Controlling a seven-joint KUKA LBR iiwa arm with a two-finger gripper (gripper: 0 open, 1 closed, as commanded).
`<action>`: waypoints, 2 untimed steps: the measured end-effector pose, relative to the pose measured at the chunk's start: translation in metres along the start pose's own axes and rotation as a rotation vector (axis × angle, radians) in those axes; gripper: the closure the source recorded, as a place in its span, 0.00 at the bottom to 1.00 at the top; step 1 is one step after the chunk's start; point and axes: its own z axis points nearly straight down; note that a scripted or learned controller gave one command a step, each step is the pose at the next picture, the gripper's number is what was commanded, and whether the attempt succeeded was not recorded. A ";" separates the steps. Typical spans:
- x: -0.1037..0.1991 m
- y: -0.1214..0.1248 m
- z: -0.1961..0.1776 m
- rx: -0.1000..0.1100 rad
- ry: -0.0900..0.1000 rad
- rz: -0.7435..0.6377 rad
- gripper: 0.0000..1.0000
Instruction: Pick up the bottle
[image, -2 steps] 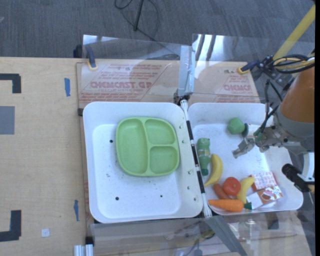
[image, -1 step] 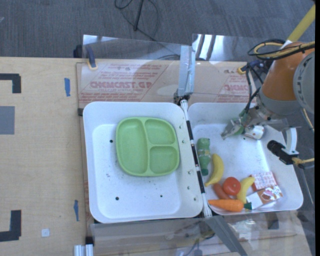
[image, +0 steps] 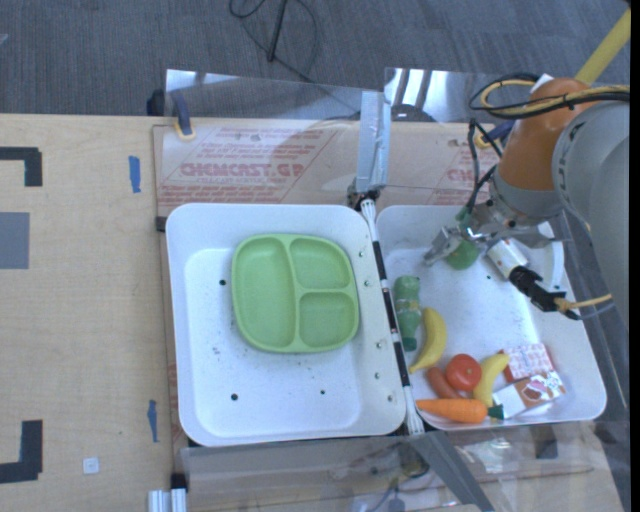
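Bench (image: 80, 300) of pale wood, carrying two shallow white bins side by side. Left bin (image: 200, 380) holding a green divided plate (image: 295, 293). Right bin (image: 590, 400) crowded: green bottle (image: 407, 303) lying on its side along the left wall, just beside a banana (image: 433, 340); nearer the front, a tomato (image: 463, 372), a carrot (image: 455, 410) and a small carton (image: 530, 375). Grey arm (image: 600, 170) with orange band reaching in from the right, gripper (image: 450, 247) low over the back of the right bin, apart from the bottle, close against a small green thing (image: 463, 254). Impossible to tell how wide the grip stands.
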 end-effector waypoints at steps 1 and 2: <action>0.000 0.002 -0.013 -0.007 -0.006 -0.002 1.00; -0.011 -0.002 -0.133 -0.002 -0.002 -0.167 1.00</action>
